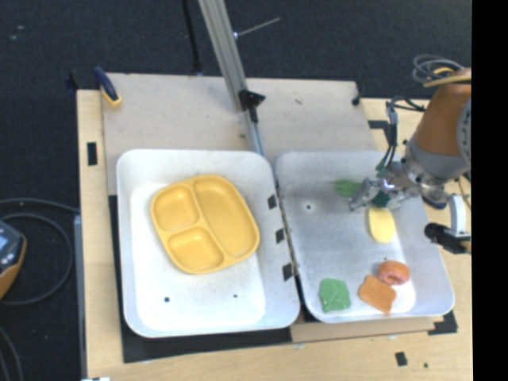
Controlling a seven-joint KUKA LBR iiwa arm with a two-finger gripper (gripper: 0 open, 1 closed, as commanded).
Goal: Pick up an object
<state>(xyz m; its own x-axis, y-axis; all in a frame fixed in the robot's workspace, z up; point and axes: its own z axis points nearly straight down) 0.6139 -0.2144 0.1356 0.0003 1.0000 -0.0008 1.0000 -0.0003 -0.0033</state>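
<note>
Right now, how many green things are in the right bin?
2. One green piece lies near the front edge of the right bin, left of the orange block. A darker green item lies farther back, beside the gripper, which may hide others.

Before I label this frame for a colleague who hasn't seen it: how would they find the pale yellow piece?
Look at the right bin, the one the arm reaches into. The pale yellow piece lies just below the gripper, above the cluster along the bin's near edge. It is the one smooth, light yellow oval; its neighbours are green, orange and reddish.
</note>
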